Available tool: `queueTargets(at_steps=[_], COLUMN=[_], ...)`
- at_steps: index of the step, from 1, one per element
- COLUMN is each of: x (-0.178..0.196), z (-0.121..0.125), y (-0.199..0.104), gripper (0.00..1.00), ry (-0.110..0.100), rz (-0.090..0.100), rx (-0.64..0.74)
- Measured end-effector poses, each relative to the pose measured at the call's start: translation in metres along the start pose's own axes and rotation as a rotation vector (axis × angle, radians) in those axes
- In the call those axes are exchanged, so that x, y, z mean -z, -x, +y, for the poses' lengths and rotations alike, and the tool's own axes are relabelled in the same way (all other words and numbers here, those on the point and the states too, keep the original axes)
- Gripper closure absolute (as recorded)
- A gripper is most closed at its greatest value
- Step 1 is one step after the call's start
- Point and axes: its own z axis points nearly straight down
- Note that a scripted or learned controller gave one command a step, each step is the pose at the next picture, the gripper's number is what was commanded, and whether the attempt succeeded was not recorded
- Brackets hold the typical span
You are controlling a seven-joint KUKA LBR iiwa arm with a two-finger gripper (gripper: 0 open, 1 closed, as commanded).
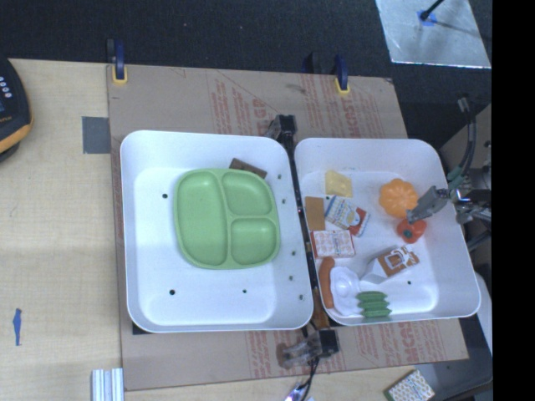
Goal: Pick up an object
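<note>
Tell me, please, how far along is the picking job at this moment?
Nothing looks picked yet. The gripper is over the right bin, close to the small red item and the orange pumpkin. Both lie in the bin, as do the other toys. Closing on one object and lifting it remain.

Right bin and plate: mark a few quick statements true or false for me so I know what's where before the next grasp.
1. The green plate lies in the left bin. True.
2. The orange fruit sits in the left bin. False: it is in the right bin.
3. The gripper is at the right bin's right side, beside the orange fruit. True.
4. The green plate has one undivided well. False: it has three compartments.
5. The yellow block lies in the right bin. True.
</note>
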Motion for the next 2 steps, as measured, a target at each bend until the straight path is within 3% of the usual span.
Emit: queueTargets(at_steps=[1,2], x=[-0.113,-0.176], z=[0.058,0.113], y=[0.013,0.024], gripper=[0.0,0.0], ry=[-0.007,0.001], rz=[0.001,-0.002], rx=[0.004,0.005])
